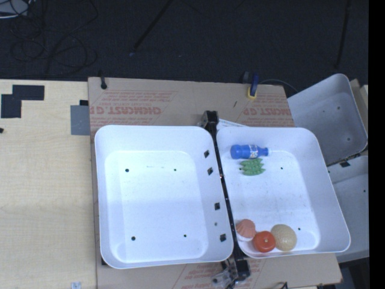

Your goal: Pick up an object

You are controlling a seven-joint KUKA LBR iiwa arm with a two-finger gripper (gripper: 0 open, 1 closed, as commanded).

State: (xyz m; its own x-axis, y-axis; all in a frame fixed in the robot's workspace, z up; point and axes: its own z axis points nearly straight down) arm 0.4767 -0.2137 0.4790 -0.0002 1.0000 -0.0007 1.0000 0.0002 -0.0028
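Observation:
The right bin point(313, 179) holds several small objects. A blue bottle point(248, 151) lies on its side near the far wall, with a small green toy point(252, 167) just in front of it. At the bin's near edge sit a pink shell-like piece point(245, 227), a red round object point(263, 241) and a tan ball point(284, 236), close together.
The left bin point(108, 185) sits beside the right one on a cardboard sheet point(180, 104). A black clip strip point(218, 185) joins the bins. A white panel point(337, 110) leans at the far right. A blue and yellow clamp point(253, 84) stands at the cardboard's far edge.

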